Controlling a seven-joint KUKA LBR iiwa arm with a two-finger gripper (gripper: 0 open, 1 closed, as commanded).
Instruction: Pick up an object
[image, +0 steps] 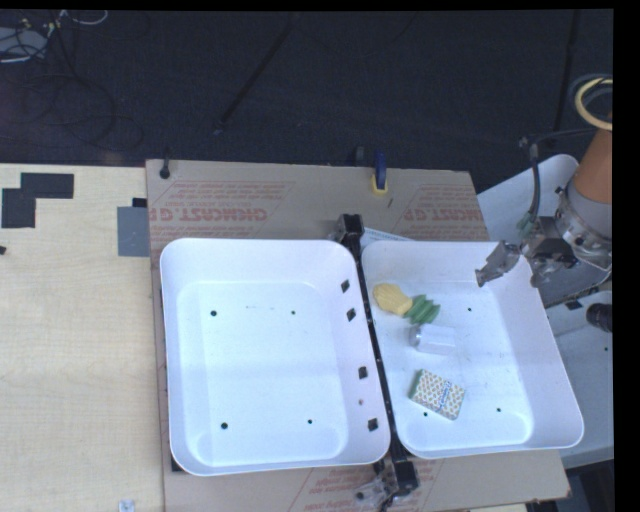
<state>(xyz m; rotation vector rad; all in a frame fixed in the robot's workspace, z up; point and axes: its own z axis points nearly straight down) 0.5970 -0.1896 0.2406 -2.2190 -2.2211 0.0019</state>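
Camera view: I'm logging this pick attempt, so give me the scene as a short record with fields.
bins: left bin and right bin, side by side on the bench
right bin contents: yellow object touching a green object; pale clear object below them; patterned packet nearer the front
gripper: gripper above the right bin's back right rim, nothing between its fingers
gripper to items: apart from all four
task status: nothing picked up yet
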